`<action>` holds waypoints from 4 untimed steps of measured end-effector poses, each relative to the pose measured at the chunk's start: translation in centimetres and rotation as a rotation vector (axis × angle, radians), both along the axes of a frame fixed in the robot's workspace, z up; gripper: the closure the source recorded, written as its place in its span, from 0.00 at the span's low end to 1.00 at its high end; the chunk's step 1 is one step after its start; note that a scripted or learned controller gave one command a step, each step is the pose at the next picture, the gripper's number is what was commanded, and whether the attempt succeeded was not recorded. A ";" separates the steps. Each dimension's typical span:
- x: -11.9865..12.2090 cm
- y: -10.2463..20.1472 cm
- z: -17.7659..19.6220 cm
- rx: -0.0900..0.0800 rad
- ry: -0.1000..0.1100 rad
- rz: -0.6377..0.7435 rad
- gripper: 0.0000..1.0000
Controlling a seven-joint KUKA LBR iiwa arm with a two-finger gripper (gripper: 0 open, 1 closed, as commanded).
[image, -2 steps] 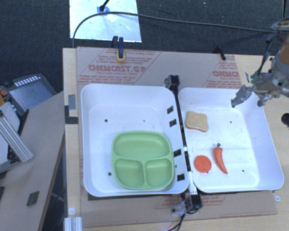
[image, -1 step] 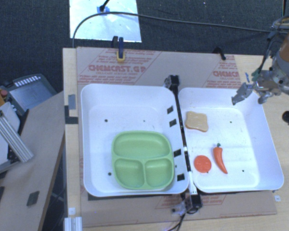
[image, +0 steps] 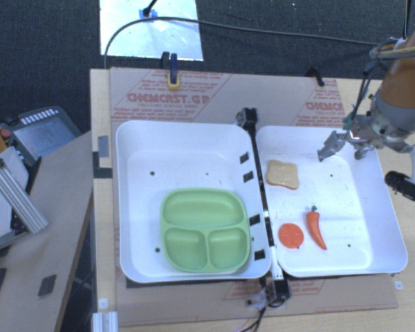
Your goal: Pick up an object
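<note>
A slice of toast (image: 282, 175) lies in the right bin (image: 373, 206), near its left wall. Closer to the front sit a round red tomato (image: 290, 235) and, just to its right, an orange-red chili pepper (image: 316, 228) with a green stem. My gripper (image: 346, 148) hovers over the bin's back right part, to the right of and behind the toast. Its fingers stand open with nothing between them.
The left bin (image: 145, 151) holds a green divided plate (image: 205, 229) at its front. A black divider (image: 257, 185) runs between the two bins. The arm comes in over the right bin's back right corner.
</note>
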State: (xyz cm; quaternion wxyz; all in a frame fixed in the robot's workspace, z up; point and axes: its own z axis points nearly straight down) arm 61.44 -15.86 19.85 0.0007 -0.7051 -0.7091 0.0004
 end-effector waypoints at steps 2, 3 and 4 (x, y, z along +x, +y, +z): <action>-1.0 0.2 -10.9 0.000 0.001 -0.004 0.00; -0.8 0.2 -9.4 -0.001 -0.007 -0.004 1.00; -1.4 0.6 -3.4 -0.002 -0.008 -0.002 1.00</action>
